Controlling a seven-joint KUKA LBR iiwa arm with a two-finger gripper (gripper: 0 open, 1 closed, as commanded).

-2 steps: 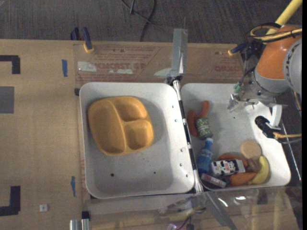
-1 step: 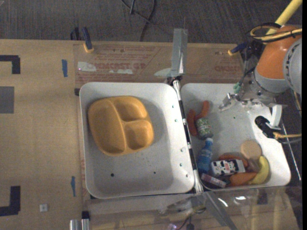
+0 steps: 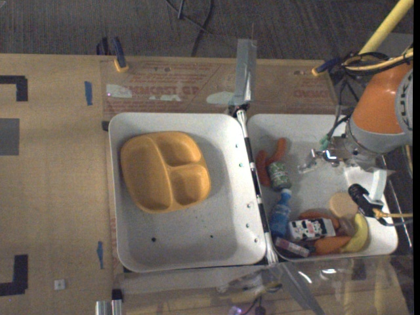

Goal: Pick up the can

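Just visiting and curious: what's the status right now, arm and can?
Gripper over right bin, holding nothing. Can lying near bin's left wall, apart from gripper. Sausages touching can, blue bottle just below it.

The grey KUKA arm [image 3: 384,113] enters the camera view at three o'clock, its orange band uppermost and its grey wrist just below that. The two-finger metal gripper [image 3: 319,157] juts from the wrist toward nine o'clock. It is too small and glinting to read its state.
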